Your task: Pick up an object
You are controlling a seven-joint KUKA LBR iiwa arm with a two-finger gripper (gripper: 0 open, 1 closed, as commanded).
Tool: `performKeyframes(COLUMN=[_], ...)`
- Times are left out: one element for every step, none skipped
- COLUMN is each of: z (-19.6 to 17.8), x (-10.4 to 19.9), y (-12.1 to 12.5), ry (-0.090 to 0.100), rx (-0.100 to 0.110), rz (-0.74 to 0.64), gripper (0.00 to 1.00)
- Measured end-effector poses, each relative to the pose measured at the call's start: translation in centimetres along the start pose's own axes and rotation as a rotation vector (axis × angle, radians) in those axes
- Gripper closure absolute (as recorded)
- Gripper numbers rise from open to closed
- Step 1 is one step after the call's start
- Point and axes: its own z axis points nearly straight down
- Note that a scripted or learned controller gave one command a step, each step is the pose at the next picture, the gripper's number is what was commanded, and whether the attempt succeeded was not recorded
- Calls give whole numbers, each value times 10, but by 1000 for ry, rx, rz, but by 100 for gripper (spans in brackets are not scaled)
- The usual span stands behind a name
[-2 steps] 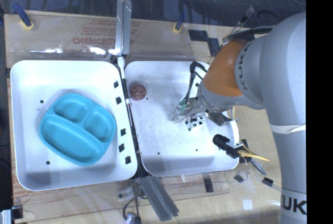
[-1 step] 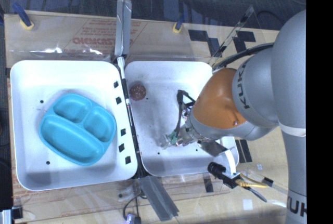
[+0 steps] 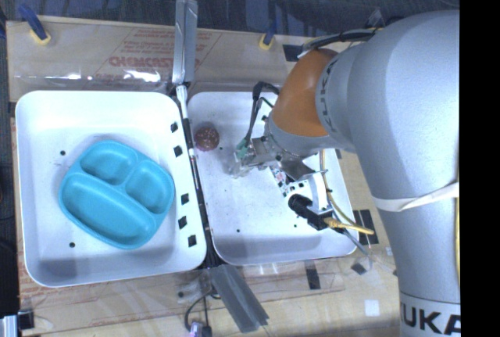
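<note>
1. Gripper hangs low over the floor of the right bin, tucked under the grey wrist. From this slant there's no telling whether it's spread or pressed together.
2. And there's the likely target: a small brown ball, just beside the gripper toward the view's left and a touch farther up. It's apart from the gripper, not touching.
3. To do this step well, the smart play looks like a short shift across until the ball is centred underneath. Then go in spread wide, drop straight down, and only then close. A round thing probably rolls away if it's nudged from one side.
4. Watch the wall! The ball sits near the right bin's edge, on the side away from the gripper, so room there looks tight.
5. Well beyond that wall, the left bin holds a blue divided tray. It's broad and flat, and likely the harder grab.
</note>
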Motion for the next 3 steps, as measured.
performKeyframes(z=[-5,-1,0], x=[-1,-14,-27], y=[42,88,-62], ry=[0,-1,1], rx=[0,-1,2], rz=[111,27,65], gripper=[0,0,0])
